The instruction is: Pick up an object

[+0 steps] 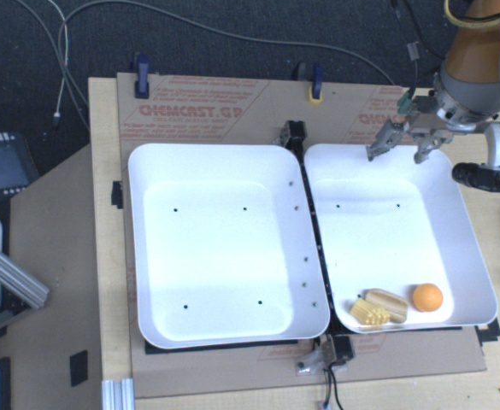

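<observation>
You have the gripper (pixel 401 143) up at the far edge of the right bin (pixel 455 220), hanging off the orange-banded arm (pixel 476 49) that comes in from the upper right corner. Its two fingers (pixel 379 148) are spread apart with open space between them, and nothing sits in that gap, so the hand is wide and carrying nothing. The fingertips look to be over the bin's back rim, one toward the middle of the bench and one nearer the arm (how high they hang above the rim you cannot judge from this slant).

Look to the opposite end of the same right bin for the things to pick. An orange ball (pixel 427 297) lies near the bin's front edge, toward its outer corner. Just beside it, on the side toward the left bin, lies a tan roll-shaped piece (pixel 387 301), and touching that, closest to the front rim, a small yellow cob of corn (pixel 369 313). All three are well apart from the gripper, with the whole white floor of the right bin between them.

The left bin (pixel 147 229) lies next to the right bin, their inner rims touching along a dark strip. Both bins rest on a brown board (pixel 232 105) with red lettering, which is held at its back edge by two blue clamps (pixel 142 74).
</observation>
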`<act>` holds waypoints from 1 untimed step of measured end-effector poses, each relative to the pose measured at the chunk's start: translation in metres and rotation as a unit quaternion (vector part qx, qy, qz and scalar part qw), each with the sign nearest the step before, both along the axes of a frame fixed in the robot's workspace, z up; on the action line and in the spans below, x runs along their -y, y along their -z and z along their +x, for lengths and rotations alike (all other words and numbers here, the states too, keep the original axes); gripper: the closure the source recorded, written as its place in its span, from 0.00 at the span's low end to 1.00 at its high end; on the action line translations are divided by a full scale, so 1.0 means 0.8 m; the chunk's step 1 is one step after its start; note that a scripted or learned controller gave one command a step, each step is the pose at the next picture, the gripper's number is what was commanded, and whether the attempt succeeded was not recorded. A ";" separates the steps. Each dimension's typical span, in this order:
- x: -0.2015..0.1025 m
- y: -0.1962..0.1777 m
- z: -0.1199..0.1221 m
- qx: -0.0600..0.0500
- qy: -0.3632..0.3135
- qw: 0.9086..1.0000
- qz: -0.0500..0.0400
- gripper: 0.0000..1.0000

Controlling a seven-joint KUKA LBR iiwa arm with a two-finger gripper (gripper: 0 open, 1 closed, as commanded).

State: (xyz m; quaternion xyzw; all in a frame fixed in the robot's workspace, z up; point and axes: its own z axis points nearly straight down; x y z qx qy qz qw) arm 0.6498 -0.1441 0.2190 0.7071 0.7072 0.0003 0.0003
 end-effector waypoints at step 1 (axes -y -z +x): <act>0.000 0.000 0.000 0.000 0.000 1.000 0.000 0.00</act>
